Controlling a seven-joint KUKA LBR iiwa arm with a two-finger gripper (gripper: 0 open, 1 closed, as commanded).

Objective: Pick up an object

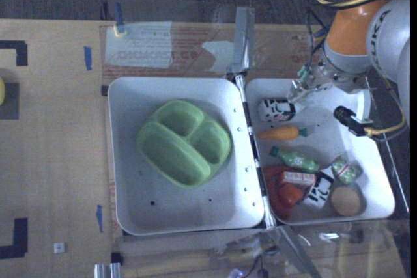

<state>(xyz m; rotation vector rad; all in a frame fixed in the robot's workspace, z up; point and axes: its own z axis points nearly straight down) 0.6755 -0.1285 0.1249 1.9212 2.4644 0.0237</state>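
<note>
My gripper point(298, 92) hangs over the back of the right bin point(374, 159), just right of and above a black-and-white cow-patterned carton point(276, 109). Nothing shows in its grasp. In front of the carton lies an orange carrot point(280, 133), then a green bottle point(296, 160). A green can point(345, 170), a brown ball point(346, 200), a black-and-white box point(319, 191), a small red-and-white carton point(298, 176) and a red item point(281, 194) crowd the bin's front.
The left bin point(130, 192) holds a green divided plate point(184, 141). The grey arm with its orange band point(355, 23) reaches in from the upper right. A black cable connector point(348, 119) hangs over the right bin's right side.
</note>
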